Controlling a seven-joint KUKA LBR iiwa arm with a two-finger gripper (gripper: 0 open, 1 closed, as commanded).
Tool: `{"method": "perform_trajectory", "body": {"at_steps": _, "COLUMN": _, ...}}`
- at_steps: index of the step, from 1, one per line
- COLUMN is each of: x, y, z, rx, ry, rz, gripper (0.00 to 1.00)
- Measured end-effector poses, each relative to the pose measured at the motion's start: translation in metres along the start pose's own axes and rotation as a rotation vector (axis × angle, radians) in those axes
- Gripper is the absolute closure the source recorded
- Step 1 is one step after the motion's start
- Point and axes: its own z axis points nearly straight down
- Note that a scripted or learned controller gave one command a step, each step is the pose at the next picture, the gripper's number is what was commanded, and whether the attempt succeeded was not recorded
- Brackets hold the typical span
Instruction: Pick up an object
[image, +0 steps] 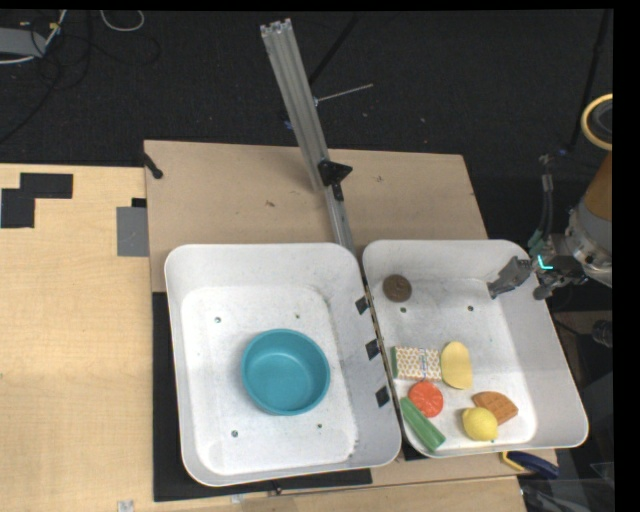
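White bins (200, 280): 2 | teal bowl (286, 371): 1 | food items (457, 365): 7

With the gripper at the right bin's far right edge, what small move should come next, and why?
Probably travel left and toward the near end of the right bin, to stop above the food cluster. The gripper sits over the bin's far right rim holding nothing, while the yellow piece, tomato and lemon lie grouped at the near end.
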Motion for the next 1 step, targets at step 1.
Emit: {"method": "perform_trajectory", "body": {"at_steps": 1, "x": 0.0000, "y": 0.0000, "z": 0.0001, "rx": 0.000, "ry": 0.000, "rz": 0.000, "gripper": 0.00}}
